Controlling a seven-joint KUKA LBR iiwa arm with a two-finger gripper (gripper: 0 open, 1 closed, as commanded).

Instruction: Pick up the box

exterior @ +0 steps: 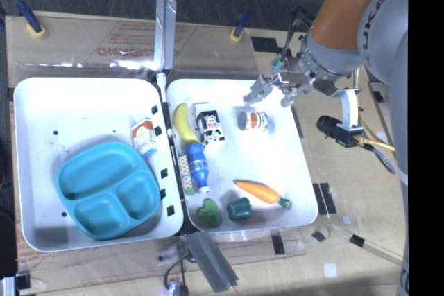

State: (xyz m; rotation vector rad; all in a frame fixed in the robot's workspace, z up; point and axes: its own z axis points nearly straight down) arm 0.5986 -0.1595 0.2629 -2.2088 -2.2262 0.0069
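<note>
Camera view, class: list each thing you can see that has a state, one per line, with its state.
Gripper: fingers open, above the right bin, holding nothing.
Can: lying on its side.
Bottle: lying flat, cap on.
Box: lying in the right bin, not picked up.
Carton: tilted against the tray.
Tray: tilted, leaning in the left bin.

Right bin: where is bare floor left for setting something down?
Bare floor lies in the right bin between the can and the carrot. Its left side is crowded: banana, bottle, small carton.

Gripper (269, 92) hovers above the can (254, 120), box (209, 126) lying nearby.
</note>
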